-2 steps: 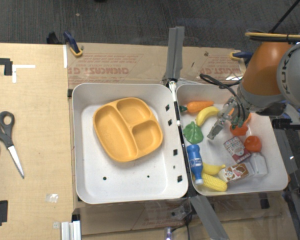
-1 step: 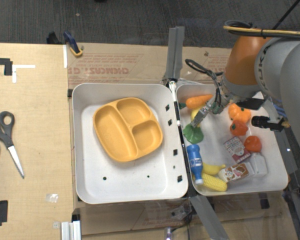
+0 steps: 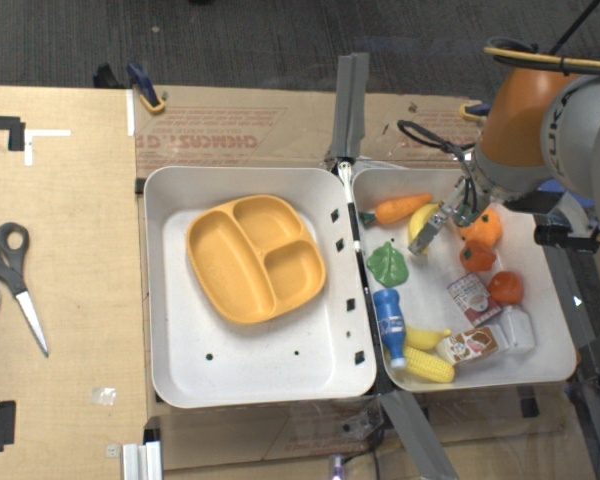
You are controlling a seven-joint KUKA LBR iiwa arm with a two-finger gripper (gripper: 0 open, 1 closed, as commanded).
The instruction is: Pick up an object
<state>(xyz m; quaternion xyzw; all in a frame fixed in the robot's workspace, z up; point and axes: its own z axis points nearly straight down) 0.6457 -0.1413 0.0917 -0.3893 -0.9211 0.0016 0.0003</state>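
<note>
The right bin (image 3: 555, 363) holds several toy foods. Along its far side lie a carrot (image 3: 400, 208), a yellow banana (image 3: 420, 218) and an orange fruit (image 3: 485, 228). My gripper (image 3: 447, 220) hangs low over the far part of this bin, between the banana and the orange fruit. It is open. One grey finger (image 3: 427, 235) lies against the banana's right side, and the other sits by the orange fruit. Nothing is held between them. The arm's orange band (image 3: 515, 108) shows above the bin's far right corner.
Also in the right bin are a green leaf (image 3: 387, 265), a blue bottle (image 3: 388, 320), corn (image 3: 428, 366), two red fruits (image 3: 505, 288), a snack packet (image 3: 468, 293) and a juice carton (image 3: 470, 345). The left bin (image 3: 170, 368) holds a yellow divided plate (image 3: 255, 258). Scissors (image 3: 15, 273) lie at the far left.
</note>
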